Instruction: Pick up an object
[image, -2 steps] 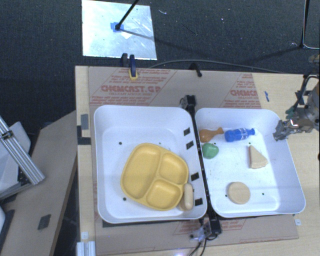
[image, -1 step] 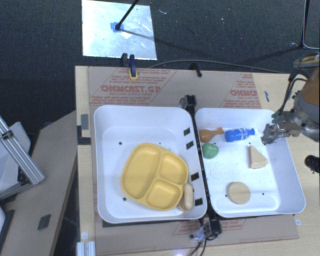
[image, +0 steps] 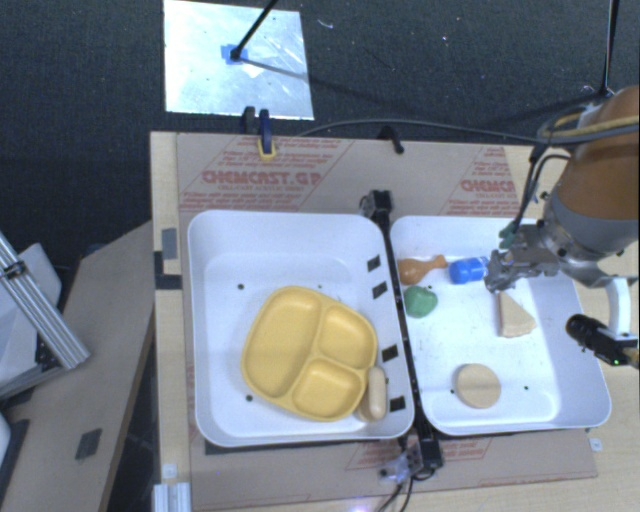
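Observation:
The right bin (image: 560, 400) holds several small things: an orange-brown drumstick-shaped piece (image: 421, 268), a blue piece (image: 466, 270), a green lump (image: 420, 301), a pale wedge (image: 516, 317) and a round tan disc (image: 477, 385). My gripper (image: 503, 275) hangs over the back of this bin. It is just right of the blue piece and right above the narrow end of the wedge. I see nothing held in it.
In the left bin (image: 230, 250) lies a yellow divided plate (image: 310, 352) with a beige roll (image: 375, 392) against its right edge. A black hinge strip (image: 398, 330) runs between the bins. The arm's orange band (image: 600, 160) looms over the right bin's far right.

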